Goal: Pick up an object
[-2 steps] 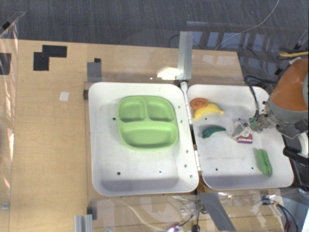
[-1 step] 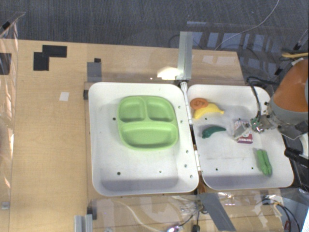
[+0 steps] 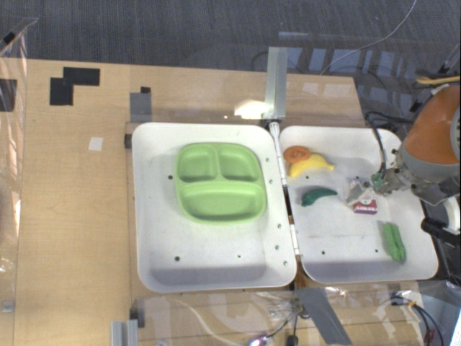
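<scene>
The right bin (image 3: 338, 262) holds several small items. An orange round piece (image 3: 296, 153) lies at its far left corner, with a yellow banana (image 3: 310, 166) just in front of it. A dark green curved piece (image 3: 317, 195) sits below those. A small red and white packet (image 3: 366, 207) with a silvery end lies near the middle right. A light green pod (image 3: 393, 241) rests by the right wall. My gripper (image 3: 377, 184) hangs low over the bin, just above and to the right of the red and white packet. I see nothing lifted.
The left bin (image 3: 155, 215) bears a green divided plate (image 3: 220, 182) in its middle. The arm's orange band (image 3: 432, 132) and grey body stand over the right bin's right wall. Cables run behind the bins at the upper right.
</scene>
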Tool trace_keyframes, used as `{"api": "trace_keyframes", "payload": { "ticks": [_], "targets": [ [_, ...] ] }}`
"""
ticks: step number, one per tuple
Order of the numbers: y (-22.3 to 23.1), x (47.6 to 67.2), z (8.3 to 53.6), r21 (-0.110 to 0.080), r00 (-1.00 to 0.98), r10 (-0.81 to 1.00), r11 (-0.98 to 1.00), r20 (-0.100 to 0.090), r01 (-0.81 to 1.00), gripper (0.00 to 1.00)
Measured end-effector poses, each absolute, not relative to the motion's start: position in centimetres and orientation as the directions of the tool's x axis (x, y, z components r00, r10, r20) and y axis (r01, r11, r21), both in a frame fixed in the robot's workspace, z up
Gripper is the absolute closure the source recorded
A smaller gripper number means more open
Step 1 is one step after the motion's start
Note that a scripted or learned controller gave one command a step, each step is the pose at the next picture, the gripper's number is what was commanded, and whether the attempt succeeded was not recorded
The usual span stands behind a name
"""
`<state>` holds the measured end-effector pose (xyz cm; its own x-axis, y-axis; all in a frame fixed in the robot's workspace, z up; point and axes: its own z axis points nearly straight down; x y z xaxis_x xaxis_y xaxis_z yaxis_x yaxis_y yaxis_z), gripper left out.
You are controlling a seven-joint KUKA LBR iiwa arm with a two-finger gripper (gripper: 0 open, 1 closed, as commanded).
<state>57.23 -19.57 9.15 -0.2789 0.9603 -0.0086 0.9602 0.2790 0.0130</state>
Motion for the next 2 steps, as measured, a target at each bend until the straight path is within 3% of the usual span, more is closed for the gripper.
{"api": "trace_keyframes", "payload": {
  "ticks": [2],
  "targets": [
    [-20.34,56.55,9.12,0.015,-0.213,0.977,0.213,-0.005,0.977,0.00]
  ]
}}
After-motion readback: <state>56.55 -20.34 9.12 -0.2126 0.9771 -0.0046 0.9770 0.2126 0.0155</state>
